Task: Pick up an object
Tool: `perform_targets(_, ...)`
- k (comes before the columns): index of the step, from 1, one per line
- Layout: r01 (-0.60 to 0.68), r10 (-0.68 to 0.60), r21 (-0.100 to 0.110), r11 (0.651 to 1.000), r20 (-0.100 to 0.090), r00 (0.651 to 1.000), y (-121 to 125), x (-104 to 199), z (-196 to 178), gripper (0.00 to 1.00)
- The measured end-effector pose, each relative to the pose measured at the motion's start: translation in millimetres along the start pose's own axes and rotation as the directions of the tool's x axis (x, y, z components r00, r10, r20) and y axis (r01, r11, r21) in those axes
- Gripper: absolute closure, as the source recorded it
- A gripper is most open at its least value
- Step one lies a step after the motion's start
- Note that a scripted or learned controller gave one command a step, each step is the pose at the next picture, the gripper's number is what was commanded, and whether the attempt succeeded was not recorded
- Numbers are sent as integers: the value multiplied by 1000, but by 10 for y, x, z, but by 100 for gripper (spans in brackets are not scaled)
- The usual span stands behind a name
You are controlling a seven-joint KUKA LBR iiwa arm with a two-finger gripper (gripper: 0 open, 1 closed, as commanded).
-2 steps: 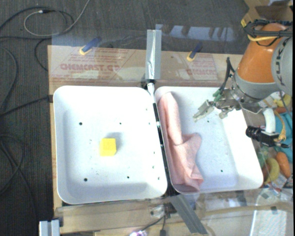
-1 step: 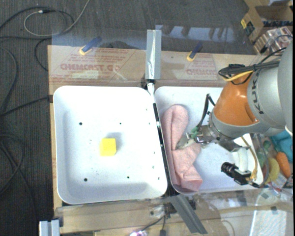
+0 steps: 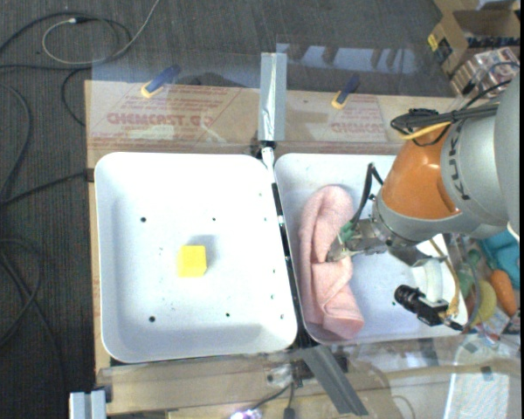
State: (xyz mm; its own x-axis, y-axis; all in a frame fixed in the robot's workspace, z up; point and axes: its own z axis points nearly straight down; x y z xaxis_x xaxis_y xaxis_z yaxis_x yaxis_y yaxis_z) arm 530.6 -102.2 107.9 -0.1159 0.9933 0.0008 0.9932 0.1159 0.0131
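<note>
1. Highest over the bench, and so closest to the lens, is the grey arm (image 3: 485,160) with its orange band (image 3: 419,186). It reaches in from the right and covers the far right part of the right bin (image 3: 380,321).
2. Below the band, the gripper (image 3: 339,244) is down at the pink cloth (image 3: 325,291), meeting the cloth's right edge about halfway along its length. Whether it is released, clenched or has any fabric in its grasp cannot be told (its tip is small and merges with the cloth behind it).
3. The pink cloth is a soft, pale towel-like piece, folded or rolled into one long, thick bundle. It lies in the left half of the right bin, just beside the wall shared with the other bin. It runs from the far side toward the near side and ends in a rounded lump.
4. At the right edge, close to the arm, a teal thing (image 3: 506,251), an orange thing (image 3: 505,291) and a curved yellow thing (image 3: 483,297) crowd together. The arm partly hides them, so what they are is unclear.
5. The left bin (image 3: 157,199) holds a small yellow block (image 3: 192,260), flat and square, near its middle. It is well apart from the cloth, with both bin walls between them.
6. Behind the bins a metal strip (image 3: 272,99) stands at the seam between them. A printed cardboard sheet (image 3: 175,116) lies under both bins, with two blue-and-yellow clips (image 3: 160,81) at its far edge. Cables (image 3: 79,37) loop over the dark floor at the left.
</note>
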Motion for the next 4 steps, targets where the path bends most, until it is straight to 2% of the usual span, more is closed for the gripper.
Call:
perform_targets(1,0,0,1,1000,0,1000,-3,-1,3,0)
perform_targets(2,34,-34,1,999,2,999,71,-35,145,0)
perform_targets(3,34,-34,-6,999,0,999,100,-22,39,100)
perform_targets(4,74,-74,15,997,2,997,712,66,-745,100)
